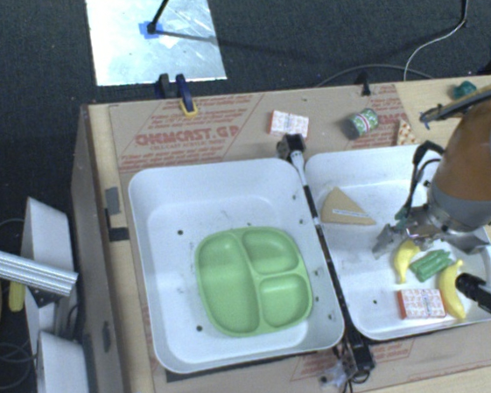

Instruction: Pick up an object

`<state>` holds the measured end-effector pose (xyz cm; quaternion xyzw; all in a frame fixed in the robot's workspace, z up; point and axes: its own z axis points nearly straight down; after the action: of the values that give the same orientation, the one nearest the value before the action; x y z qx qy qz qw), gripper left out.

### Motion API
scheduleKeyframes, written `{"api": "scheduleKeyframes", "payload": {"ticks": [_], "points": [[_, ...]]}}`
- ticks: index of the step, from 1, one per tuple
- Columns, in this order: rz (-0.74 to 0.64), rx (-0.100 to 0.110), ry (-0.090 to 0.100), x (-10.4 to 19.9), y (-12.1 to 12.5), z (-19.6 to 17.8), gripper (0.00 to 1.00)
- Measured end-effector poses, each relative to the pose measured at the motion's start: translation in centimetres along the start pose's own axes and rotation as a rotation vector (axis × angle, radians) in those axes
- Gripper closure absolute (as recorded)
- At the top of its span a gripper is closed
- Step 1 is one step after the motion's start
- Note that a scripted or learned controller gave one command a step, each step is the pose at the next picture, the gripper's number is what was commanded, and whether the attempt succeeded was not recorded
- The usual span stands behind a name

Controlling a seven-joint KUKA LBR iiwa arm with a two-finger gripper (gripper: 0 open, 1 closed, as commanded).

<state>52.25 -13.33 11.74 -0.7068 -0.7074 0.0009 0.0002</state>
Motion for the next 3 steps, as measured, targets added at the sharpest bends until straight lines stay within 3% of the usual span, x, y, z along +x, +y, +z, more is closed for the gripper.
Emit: {"api": "scheduleKeyframes", "payload": {"ticks": [1,2,3], "points": [[-0.001,-0.021,-0.006,-0.6,0.3,2.6,0.00],[0.000,-0.029,-0.013,-0.8,0.4,1.5,1.00],[0.000,-0.029,-0.012,-0.8,0.4,1.5,0.00]]}}
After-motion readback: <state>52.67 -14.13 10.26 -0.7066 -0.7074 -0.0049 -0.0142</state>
